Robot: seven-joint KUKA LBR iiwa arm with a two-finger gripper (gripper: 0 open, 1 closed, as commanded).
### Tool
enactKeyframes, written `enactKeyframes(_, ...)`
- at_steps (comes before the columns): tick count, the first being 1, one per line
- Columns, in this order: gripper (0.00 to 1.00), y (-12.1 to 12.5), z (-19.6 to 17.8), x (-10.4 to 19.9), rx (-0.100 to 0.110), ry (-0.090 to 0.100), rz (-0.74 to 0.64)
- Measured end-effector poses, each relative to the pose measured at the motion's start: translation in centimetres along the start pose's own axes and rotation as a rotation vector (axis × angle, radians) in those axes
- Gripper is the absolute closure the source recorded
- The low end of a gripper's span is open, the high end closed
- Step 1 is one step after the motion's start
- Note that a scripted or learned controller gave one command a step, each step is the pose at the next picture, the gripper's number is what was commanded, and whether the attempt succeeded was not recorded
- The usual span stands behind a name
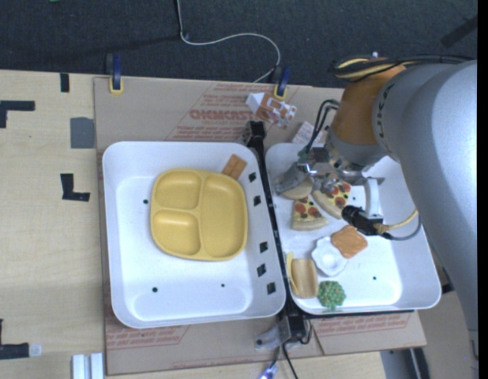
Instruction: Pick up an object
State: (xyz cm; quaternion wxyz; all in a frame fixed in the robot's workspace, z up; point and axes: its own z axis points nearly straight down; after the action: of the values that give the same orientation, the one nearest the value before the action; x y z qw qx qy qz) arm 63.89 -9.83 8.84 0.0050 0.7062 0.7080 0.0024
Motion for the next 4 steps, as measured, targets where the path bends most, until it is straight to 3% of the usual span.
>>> enactKeyframes(2, 0.00, -0.8, 0.1, -2.7, 0.004, 0.005, 0.000)
enactKeyframes(3, 1.00, -0.8, -1.0, -3.0, 0.003, 0.000, 0.000)
enactKeyframes(4, 1.00, -6.2, -10.0, 3.4, 0.012, 0.007, -0.002)
